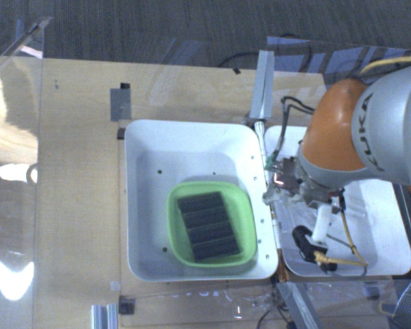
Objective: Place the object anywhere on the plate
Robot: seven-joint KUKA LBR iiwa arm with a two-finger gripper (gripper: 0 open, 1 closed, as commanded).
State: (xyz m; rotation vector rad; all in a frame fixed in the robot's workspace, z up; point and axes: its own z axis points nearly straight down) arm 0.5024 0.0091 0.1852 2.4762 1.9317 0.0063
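Item: two-finger gripper (288,189) on a grey arm with an orange band (332,132), reaching in from the right and set low over the left part of the right-hand shallow white bin (380,228), close to the rim where the two bins meet. State of the gripper: cannot be told, since the wrist body covers its working end from above; nothing is seen held. Adjacent: left-hand shallow white bin (192,146), square with rounded corners, its right rim just beside the right-hand bin. Contents of the left bin: one light green plastic plate (180,201) with rounded corners and a raised edge, lying flat toward the near right part of the bin floor. On the plate: one black rectangular ribbed slab (207,226), crossed by several ridges, lying flat at a slight angle and wholly inside the green edge, well apart from the gripper. Surroundings: pale wooden bench top (68,204) under both bins; a grey metal upright strip (264,88) at the far side between the bins; a small grey bracket (120,103) on the bench beyond the left bin's far left corner.
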